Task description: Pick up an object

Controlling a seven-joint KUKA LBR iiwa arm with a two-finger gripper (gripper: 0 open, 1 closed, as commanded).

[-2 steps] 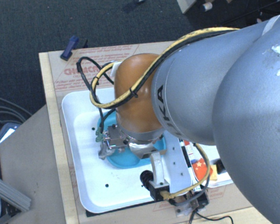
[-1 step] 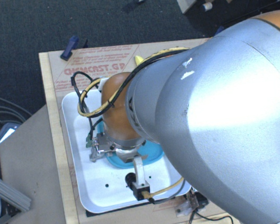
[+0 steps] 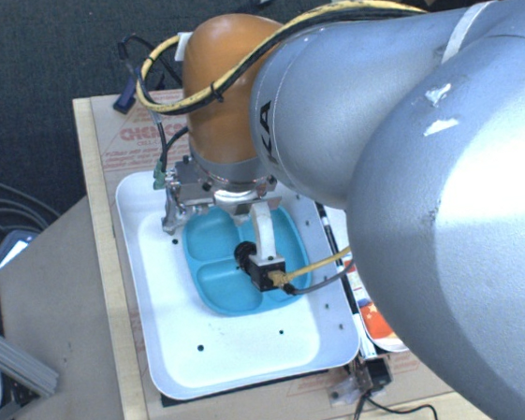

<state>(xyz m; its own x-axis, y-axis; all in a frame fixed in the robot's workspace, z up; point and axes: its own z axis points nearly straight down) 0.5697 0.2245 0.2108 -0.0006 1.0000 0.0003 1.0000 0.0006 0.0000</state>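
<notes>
Grey arm (image 3: 429,185) loomed nearest, gripper (image 3: 215,205) low over blue divided dish (image 3: 216,280) lying in white bin (image 3: 170,347), grip state not discernible; advisable to pinch dish's raised rim squarely and lift slowly.

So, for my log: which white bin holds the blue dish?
The bin on the view's left; the blue divided dish lies in it, while the arm covers most of the other bin.

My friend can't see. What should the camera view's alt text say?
A grey robot arm with an orange band reaches down over a blue divided dish lying in a white bin. Its end effector hangs over the dish.
</notes>
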